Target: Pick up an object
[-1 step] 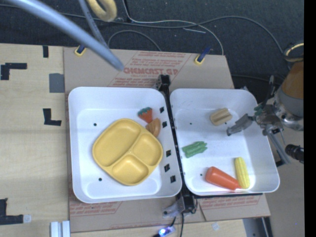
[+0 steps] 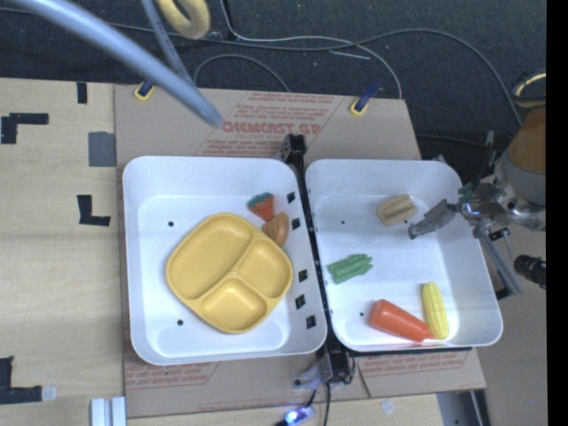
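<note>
The gripper (image 2: 426,223) hangs at the right bin's (image 2: 470,327) far rim; how wide its fingers stand I cannot tell. The bun (image 2: 396,209) lies just beside its tip, the likeliest pick (bean (image 2: 349,266), carrot (image 2: 398,319) and corn (image 2: 434,309) sit further off). A slanted descent might nudge the bun away, or clip the rim.

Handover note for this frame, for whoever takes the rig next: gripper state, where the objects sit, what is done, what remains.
Gripper: over the right bin's upper right, nothing visibly between its fingers.
Right bin: tan bread-like piece near the gripper, green vegetable mid-left, carrot and corn cob at the near edge.
Left bin: yellow divided plate, with a small red-and-green piece and a brown piece at its upper right.
Done: nothing visibly picked.
Left: grasp and lift one object; the tan piece looks closest.
</note>
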{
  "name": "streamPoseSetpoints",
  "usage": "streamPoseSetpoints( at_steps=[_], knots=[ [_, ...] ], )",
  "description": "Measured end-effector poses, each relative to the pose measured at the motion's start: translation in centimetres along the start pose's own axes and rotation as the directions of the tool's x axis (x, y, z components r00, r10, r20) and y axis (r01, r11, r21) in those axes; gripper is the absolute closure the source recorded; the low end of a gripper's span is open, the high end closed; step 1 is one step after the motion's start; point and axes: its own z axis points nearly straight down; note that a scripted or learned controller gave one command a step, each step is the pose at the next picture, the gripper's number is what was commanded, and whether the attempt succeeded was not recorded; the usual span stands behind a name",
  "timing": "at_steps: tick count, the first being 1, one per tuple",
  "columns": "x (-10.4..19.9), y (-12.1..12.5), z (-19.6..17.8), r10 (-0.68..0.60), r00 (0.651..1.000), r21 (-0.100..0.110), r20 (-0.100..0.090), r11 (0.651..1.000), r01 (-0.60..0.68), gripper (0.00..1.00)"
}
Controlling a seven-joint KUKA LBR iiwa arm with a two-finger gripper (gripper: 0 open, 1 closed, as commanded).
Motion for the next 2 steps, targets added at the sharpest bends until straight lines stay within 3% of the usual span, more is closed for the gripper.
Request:
streamPoseSetpoints(
  at_steps=[1,2],
  knots=[
    [-0.4,-0.7,6.2,0.001,1.0,0.006,-0.001,1.0,-0.001,0.0],
    [0.1,-0.5,11.3,-0.005,1.0,-0.002,-0.006,1.0,0.005,0.0]
  ],
)
